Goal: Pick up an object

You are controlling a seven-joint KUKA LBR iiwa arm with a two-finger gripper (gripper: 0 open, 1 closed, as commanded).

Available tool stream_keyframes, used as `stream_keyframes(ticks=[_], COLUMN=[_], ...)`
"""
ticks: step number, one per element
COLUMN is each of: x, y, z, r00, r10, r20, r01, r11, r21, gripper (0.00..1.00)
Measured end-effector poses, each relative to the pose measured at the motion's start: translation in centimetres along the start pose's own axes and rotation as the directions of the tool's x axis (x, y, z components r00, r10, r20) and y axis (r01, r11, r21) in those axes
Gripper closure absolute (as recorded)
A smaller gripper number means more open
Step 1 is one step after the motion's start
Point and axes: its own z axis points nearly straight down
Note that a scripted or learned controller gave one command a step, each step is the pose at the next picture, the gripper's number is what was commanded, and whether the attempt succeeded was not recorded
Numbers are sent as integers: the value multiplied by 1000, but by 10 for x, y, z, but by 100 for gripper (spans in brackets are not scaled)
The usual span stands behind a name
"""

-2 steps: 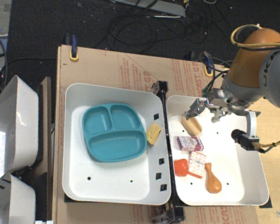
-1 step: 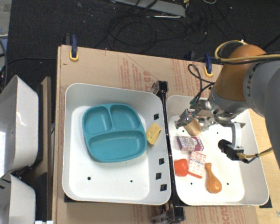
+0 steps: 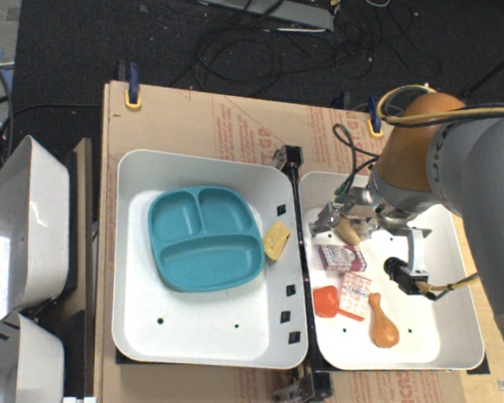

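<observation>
Gripper, finger state unreadable from above, hangs over the right white bin, directly above a tan oblong block whose long axis runs left-right.

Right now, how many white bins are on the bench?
2. The left bin holds a blue plate and a yellow sponge; the right bin sits beside it, under the arm.

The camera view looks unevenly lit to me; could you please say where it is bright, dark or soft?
In the camera view, the two white bins are bright and nearly washed out; the floor above the bench is dark, with cables barely legible; the arm at the right is large and soft-edged; the teal plate is sharp and evenly lit.
</observation>
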Motion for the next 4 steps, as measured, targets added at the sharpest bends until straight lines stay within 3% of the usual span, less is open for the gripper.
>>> stream_keyframes(ticks=[1,3,4], x=[0,-3,-3], y=[2,24,25], z=[-13,-119,-148], r00=[1000,1000,1000], r10=[0,-5,-5], r20=[1,-4,-4], r01=[0,5,5], r11=[1000,1000,1000], r21=[-8,-2,0], gripper=[100,100,100])
